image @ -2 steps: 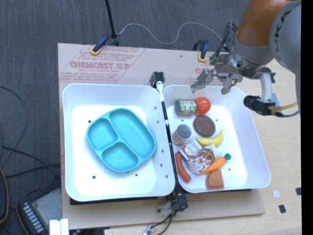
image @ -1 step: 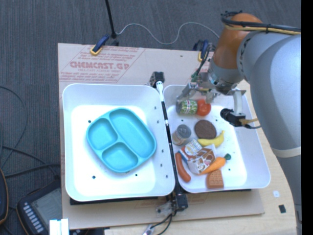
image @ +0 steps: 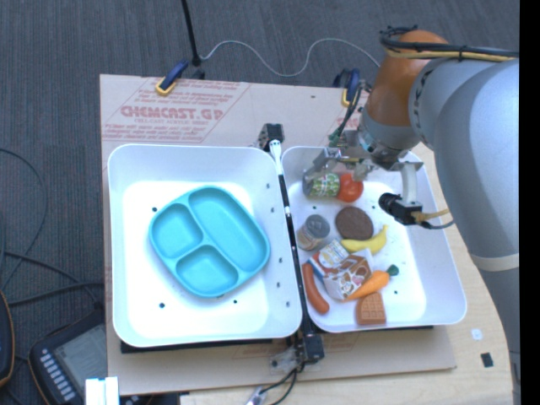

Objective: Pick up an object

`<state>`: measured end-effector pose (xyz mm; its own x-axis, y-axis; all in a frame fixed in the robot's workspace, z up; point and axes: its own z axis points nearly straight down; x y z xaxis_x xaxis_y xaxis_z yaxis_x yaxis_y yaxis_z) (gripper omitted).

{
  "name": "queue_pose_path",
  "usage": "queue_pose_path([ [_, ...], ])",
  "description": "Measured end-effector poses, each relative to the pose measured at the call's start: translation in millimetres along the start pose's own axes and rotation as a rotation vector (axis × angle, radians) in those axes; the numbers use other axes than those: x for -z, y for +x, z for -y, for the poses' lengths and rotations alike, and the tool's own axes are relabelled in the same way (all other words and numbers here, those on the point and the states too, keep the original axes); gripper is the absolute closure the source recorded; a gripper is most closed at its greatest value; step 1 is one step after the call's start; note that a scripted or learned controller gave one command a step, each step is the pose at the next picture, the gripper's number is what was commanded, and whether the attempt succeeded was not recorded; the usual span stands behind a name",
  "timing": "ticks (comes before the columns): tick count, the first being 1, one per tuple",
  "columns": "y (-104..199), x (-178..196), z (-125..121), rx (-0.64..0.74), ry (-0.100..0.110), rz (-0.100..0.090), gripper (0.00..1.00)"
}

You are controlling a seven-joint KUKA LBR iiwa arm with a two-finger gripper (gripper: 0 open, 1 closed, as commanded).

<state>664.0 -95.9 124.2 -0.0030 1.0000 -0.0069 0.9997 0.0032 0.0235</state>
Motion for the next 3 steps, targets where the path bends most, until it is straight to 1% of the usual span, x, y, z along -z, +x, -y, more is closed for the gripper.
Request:
queue_pose_path([
  [1, -1, -2, 5, -0.001, 0.003, -0.001, 0.00],
  [2, 0, -1, 10, -0.001, 0.022, -0.003, 1.00],
  [3, 56, 63, 78, -0.001, 0.023, -0.007, 1.00],
])
